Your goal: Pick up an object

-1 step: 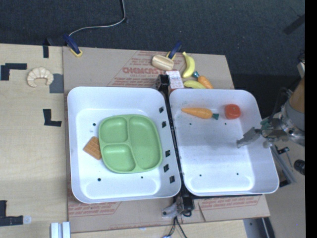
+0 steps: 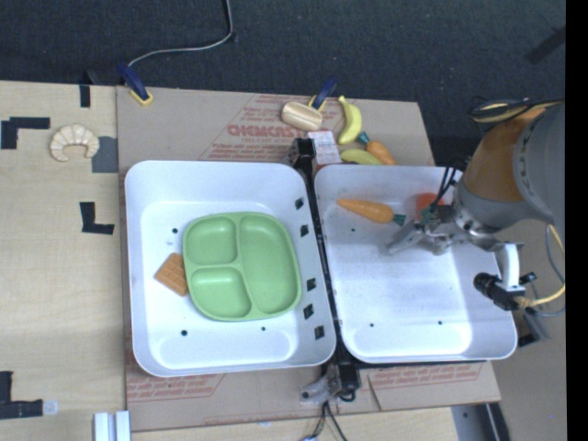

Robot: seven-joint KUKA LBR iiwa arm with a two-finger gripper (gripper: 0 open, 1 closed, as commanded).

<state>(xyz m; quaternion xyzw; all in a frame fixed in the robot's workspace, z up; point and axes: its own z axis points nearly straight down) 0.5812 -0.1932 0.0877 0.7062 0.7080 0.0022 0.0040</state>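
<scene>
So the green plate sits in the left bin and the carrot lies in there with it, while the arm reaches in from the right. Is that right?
Not quite. The carrot lies in the right bin, not beside the green plate. The camera view shows the plate in the left bin, and the arm does reach in from the right, with its gripper near the carrot.

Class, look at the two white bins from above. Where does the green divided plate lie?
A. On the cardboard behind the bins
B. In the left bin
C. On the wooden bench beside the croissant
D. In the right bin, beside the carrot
B. The green divided plate sits inside the left bin, while the carrot lies in the right bin near the pincer.
</scene>
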